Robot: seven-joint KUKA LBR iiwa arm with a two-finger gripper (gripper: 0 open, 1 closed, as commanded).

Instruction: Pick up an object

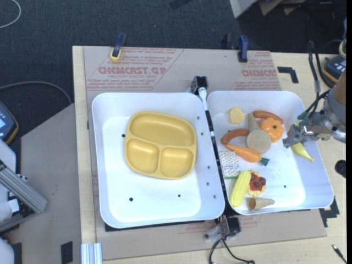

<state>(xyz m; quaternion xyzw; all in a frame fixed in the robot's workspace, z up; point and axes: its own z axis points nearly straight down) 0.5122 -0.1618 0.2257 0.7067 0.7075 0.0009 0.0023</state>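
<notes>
In the right bin [322, 194], a banana [302, 150] lies just below the gripper [297, 136] — its long axis slanted down to the right. Nothing is seen grasped; whether the gripper is released or clenched cannot be told. Beyond, to the left — an orange [271, 129].

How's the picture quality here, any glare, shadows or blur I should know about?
Camera view: lighting is even and soft, with only faint shadows under the yellow tray in the left bin. The white bins look bright but not blown out. The gripper by the banana is slightly blurred; small food items look soft.
</notes>
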